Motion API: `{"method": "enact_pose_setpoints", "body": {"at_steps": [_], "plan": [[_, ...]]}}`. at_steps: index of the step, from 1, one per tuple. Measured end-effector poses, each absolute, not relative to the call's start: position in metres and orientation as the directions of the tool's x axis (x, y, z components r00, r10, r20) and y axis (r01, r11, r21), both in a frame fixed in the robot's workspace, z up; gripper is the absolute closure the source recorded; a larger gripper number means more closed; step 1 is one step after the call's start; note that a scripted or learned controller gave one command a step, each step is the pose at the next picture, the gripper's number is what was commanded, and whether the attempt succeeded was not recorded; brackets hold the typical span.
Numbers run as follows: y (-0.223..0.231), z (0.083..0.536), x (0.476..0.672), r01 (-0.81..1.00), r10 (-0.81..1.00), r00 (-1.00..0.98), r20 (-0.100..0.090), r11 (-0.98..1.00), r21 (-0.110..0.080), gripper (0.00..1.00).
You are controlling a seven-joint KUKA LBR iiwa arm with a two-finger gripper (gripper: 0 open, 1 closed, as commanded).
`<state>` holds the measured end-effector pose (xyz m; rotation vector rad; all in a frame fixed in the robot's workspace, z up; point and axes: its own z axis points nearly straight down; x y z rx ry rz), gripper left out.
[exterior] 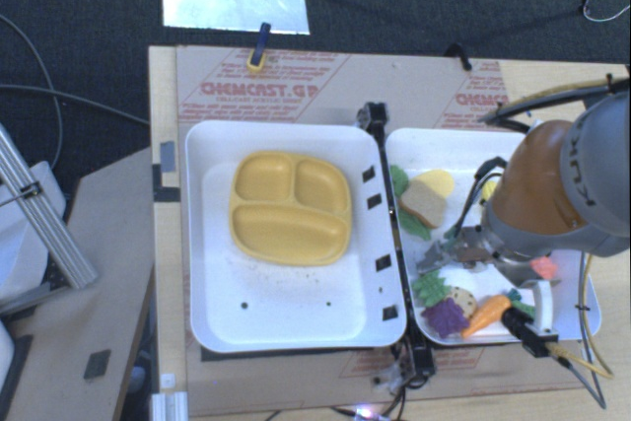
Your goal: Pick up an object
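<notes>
The right bin point(444, 135) holds several toy foods. A bread slice point(424, 203) lies on a yellow piece point(438, 180) beside green leaves point(398, 180). Near the front are a green broccoli piece point(430, 287), purple grapes point(446, 315) and an orange carrot point(485, 314). A pink piece point(544, 266) peeks out beside the arm. My gripper point(434, 259) hangs low over the left-middle of this bin, between the bread slice and the broccoli piece. I see nothing in it. The grey and orange arm point(547, 187) covers the bin's right half.
The left bin point(212, 242) holds a yellow divided plate point(292, 208). A black hinge strip point(380, 202) runs between the two bins. Cables point(582, 350) trail at the front right corner. A metal frame point(39, 212) stands off the bench at the left.
</notes>
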<state>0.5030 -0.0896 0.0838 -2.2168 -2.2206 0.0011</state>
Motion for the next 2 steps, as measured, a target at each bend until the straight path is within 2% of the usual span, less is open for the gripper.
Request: {"method": "enact_pose_setpoints", "body": {"at_steps": [1, 2], "plan": [[-0.092, 0.084, 0.486, 1.0, 1.0, 0.0, 0.001, 0.0, -0.001, 0.0], [-0.106, 0.123, 0.488, 1.0, 1.0, -0.001, -0.002, 0.001, 0.005, 0.0]]}}
